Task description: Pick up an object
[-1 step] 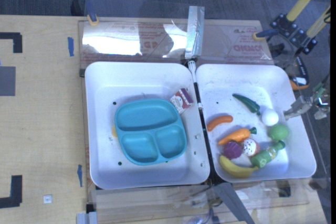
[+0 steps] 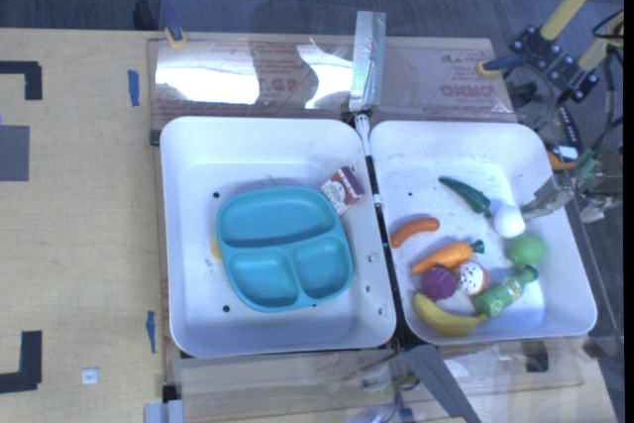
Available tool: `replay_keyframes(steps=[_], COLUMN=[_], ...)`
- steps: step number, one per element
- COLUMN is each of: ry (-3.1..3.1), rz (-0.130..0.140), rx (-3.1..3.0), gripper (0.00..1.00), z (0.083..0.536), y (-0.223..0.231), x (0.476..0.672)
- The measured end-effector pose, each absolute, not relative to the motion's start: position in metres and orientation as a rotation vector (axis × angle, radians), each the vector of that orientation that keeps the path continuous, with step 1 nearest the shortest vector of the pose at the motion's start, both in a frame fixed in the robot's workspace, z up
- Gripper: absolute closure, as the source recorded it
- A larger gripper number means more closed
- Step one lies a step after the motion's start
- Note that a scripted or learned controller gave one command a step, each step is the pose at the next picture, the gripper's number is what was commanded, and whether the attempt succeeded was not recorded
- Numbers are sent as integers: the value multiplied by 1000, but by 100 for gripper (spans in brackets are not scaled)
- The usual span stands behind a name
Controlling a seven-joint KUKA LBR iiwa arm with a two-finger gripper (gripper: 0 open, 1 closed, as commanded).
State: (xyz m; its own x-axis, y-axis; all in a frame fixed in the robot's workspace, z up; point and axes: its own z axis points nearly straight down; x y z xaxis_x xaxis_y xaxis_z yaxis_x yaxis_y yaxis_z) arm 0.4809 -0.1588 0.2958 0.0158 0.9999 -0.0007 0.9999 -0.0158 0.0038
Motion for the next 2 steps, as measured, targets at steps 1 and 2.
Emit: replay_keyframes(steps=[1,2], ry=[2193,2215], rz=[-7,8], rx=[2260,2220], gripper=[0,0], z=[160,87], y=[-123,-111], x=[478,492])
